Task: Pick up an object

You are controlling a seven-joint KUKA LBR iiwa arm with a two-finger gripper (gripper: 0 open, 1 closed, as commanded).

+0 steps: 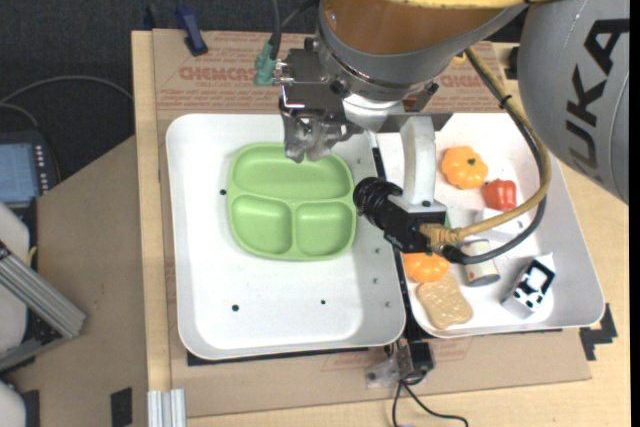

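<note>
Over the left bin's far half, the end effector (312,143) hangs above the back rim of one green divided plate (292,202).
Whether the end effector is clenched or released cannot be told, and nothing is seen gripped in it. Two white bins sit side by side on the counter: the left bin (200,245) carries the single green plate, which has three compartments and lies toward the bin's far right part. The right bin (570,245) holds the small things: one orange pumpkin (464,166) near its far edge, one red block (499,193) just beside it, one orange piece (427,266) and one tan cracker (444,303) near the front left corner, one black-and-white cube (530,286) near the front right corner.
</note>
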